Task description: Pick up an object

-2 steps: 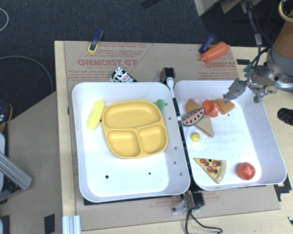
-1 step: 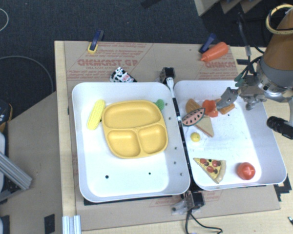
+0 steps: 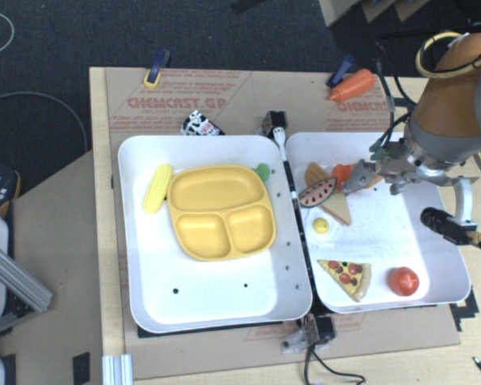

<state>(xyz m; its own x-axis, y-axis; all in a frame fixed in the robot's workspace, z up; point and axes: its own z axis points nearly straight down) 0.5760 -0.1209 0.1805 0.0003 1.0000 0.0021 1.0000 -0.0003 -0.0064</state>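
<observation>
The right bin [image 3: 433,295] holds toy food: a pizza slice [image 3: 346,276], a red tomato [image 3: 403,280], a fried egg [image 3: 321,226], a tan wedge [image 3: 337,209], a dark red spotted slice [image 3: 317,191] and orange pieces [image 3: 315,172] near the back wall. My gripper [image 3: 359,179] hangs low over the back of this bin, pointing left, right beside a red-orange piece [image 3: 343,171]. Nothing is visibly held. The left bin [image 3: 216,295] carries a yellow divided tray [image 3: 220,211], a corn cob [image 3: 155,188] and a small green item [image 3: 262,171].
The grey wrist and orange band [image 3: 457,70] fill the right bin's back right corner. A black part [image 3: 445,224] sticks out over the bin's right side. Behind the bins lie an orange clamp [image 3: 353,84], a blue-yellow clamp [image 3: 154,70] and a black-and-white toy [image 3: 200,124].
</observation>
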